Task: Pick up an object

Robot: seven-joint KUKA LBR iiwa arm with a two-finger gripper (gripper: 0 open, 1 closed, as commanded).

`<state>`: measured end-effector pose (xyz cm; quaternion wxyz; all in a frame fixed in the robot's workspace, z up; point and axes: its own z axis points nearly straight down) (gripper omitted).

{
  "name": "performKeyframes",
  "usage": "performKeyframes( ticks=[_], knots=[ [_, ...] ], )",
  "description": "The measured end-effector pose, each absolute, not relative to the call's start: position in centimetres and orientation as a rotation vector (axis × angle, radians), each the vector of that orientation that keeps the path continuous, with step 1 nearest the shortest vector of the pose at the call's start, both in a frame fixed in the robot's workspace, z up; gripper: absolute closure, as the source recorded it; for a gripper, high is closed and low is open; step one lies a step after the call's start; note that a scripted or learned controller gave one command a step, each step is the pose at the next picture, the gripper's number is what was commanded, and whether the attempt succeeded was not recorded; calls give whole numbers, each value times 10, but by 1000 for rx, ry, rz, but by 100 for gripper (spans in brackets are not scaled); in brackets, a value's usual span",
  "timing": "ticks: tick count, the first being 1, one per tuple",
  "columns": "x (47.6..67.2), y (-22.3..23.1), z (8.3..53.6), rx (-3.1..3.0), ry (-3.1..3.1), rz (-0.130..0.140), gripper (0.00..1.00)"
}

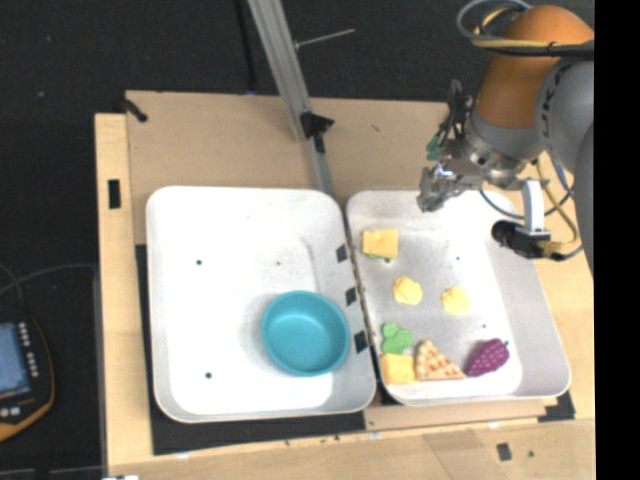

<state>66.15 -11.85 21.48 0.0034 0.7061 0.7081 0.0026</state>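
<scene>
place: robotics lab bench | evidence: grey-orange arm (520, 78) over two white bins (180, 218) on plywood bench (400, 118); metal camera pole (280, 58); handheld control pendant (20, 368) (left edge); toy food props (420, 353)

Grey arm (575, 98), orange band (525, 68)

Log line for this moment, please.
gripper: above right bin far rim, nothing seen held | blue bowl: left bin | toy foods: right bin
</scene>
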Motion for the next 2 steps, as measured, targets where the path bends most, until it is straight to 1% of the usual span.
performKeyframes(
  ticks=[1,2],
  knots=[
    [662,-120,235,2217,2222,4,100],
    [657,-73,234,2215,2228,2,100]
  ],
)
